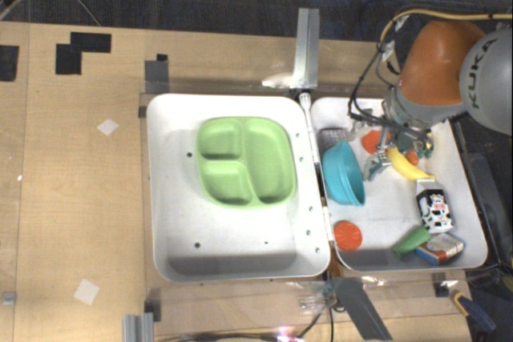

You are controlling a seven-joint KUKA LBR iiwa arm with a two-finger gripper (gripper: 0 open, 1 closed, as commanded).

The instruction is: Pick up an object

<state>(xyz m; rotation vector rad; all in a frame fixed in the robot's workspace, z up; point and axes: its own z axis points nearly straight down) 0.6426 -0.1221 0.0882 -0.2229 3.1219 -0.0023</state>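
Reaching is the step judged to be in hand: the gripper [383, 159] is lowered into the right bin [469, 196], just beside a banana [406, 165] and a blue bowl [343, 175]. Whether the jaws are spread cannot be told. A closing on the banana is called for next. "KUKA" is read on the arm [473, 80].

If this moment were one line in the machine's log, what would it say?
arm: over right bin | pincer: low, beside banana and blue bowl | held: nothing seen | left bin: green tray
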